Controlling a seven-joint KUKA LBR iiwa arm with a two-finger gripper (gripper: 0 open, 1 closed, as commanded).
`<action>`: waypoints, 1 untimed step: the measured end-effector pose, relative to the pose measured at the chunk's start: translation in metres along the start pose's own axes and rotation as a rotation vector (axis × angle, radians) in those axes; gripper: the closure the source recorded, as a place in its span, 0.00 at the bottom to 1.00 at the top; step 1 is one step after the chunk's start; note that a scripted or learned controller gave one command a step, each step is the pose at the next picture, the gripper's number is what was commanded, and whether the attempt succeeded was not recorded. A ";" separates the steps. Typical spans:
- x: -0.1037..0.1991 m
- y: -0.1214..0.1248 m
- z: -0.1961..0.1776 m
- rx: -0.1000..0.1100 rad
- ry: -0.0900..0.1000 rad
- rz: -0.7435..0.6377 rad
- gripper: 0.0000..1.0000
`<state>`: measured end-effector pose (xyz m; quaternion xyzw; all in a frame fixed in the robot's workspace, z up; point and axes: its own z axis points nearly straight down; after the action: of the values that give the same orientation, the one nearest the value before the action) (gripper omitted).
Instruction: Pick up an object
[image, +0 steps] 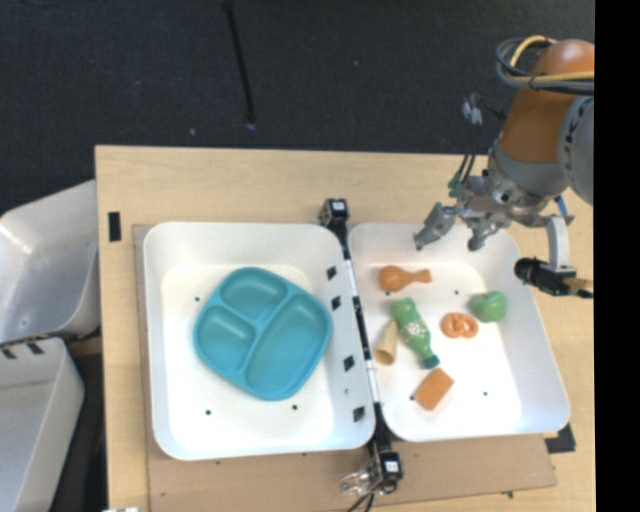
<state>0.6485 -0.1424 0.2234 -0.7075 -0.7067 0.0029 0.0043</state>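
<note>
In the right bin (540, 390) lie 6 toys: an orange drumstick (403, 277), a green bottle (413, 331), a cone (387, 343), an orange block (434, 388), a pretzel (459, 325) and a green pepper (489, 306). The gripper (458, 231) hovers over the bin's back edge, fingers apart, holding nothing. The left bin (170, 420) holds a blue plate (262, 333).

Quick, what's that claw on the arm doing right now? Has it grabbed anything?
Gripper: open, holding nothing. It hangs over the far edge of the right bin, apart from the toys lying in it.
</note>
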 end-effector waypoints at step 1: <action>0.000 0.002 -0.007 -0.011 -0.001 -0.002 0.00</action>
<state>0.6508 -0.1421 0.2301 -0.7067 -0.7075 -0.0007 0.0000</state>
